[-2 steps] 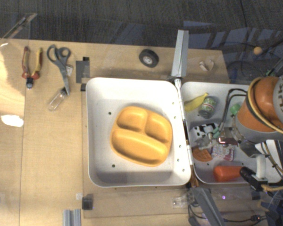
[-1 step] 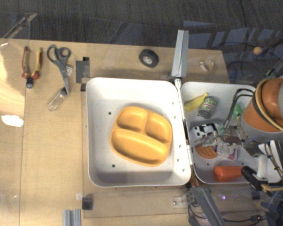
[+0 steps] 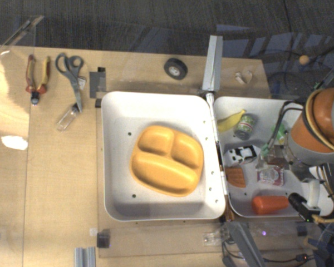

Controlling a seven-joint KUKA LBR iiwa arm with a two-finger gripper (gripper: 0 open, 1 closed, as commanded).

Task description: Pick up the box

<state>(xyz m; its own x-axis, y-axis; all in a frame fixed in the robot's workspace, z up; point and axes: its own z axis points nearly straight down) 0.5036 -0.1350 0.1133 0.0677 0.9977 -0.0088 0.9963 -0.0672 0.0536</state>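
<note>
In the right bin, a small pinkish box lies near the middle. Beside it on the left is a small orange-brown block. My gripper hangs right over the pinkish box's upper edge, reaching in from the right under the grey wrist and its orange band. The wrist and cables hide the fingertips. Whether the gripper touches the box cannot be made out.
The right bin also holds a banana, a green can, a black-and-white item and a red-orange piece. A large yellow bread-shaped object lies in the left bin. Scissors, pliers and a tape roll lie on the bench.
</note>
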